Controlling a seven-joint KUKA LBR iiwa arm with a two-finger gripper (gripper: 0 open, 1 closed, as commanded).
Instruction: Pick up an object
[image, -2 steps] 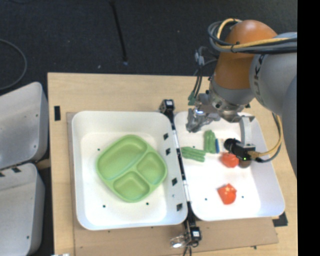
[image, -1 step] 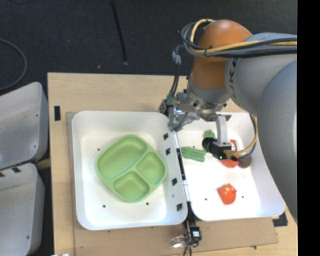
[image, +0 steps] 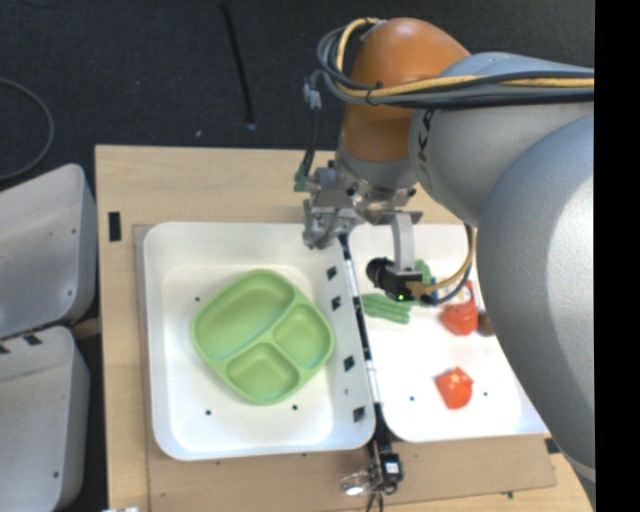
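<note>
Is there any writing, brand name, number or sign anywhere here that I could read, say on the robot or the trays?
No text can be read in this picture.
Orange band on the arm: plain, no lettering.
Green divided plate: no markings.
Two white bins: no labels, just small dark dots.
Hand: too small and blurred to show any label.

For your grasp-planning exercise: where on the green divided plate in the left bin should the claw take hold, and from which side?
Probably the raised outer rim of the green divided plate, at its left edge, coming straight down. The plate lies flat and looks too wide to span, so only a thin rim suits two fingers; that edge has bare floor of the left bin beside it, away from the divider.
</note>
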